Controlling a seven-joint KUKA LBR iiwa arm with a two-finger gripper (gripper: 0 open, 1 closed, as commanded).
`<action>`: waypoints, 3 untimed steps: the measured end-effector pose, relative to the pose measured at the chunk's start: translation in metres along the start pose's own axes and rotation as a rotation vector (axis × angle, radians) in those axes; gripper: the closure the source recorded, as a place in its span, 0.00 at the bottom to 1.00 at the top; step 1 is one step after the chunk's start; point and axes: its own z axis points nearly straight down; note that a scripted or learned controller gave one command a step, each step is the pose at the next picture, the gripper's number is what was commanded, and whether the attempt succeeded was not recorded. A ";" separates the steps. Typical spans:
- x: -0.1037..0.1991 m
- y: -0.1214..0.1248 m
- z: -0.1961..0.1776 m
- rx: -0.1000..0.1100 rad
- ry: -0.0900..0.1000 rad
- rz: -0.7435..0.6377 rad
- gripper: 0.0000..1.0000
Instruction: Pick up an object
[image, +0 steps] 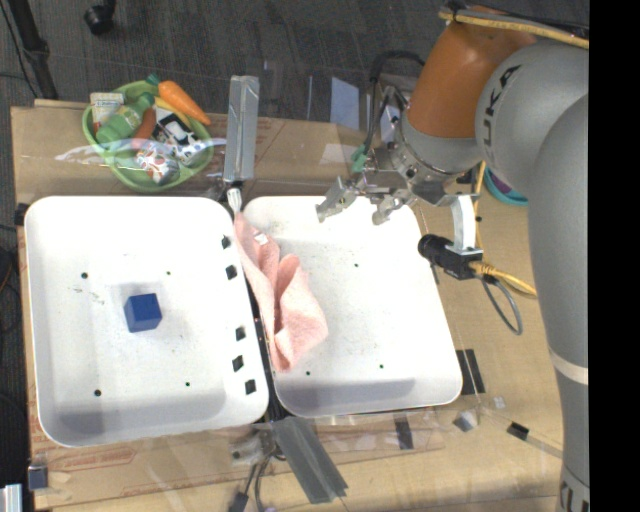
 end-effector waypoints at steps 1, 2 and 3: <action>-0.006 0.032 0.114 0.002 -0.001 -0.072 0.00; -0.030 0.038 0.020 -0.005 -0.002 -0.281 0.00; 0.006 0.025 0.155 0.002 0.000 -0.183 0.00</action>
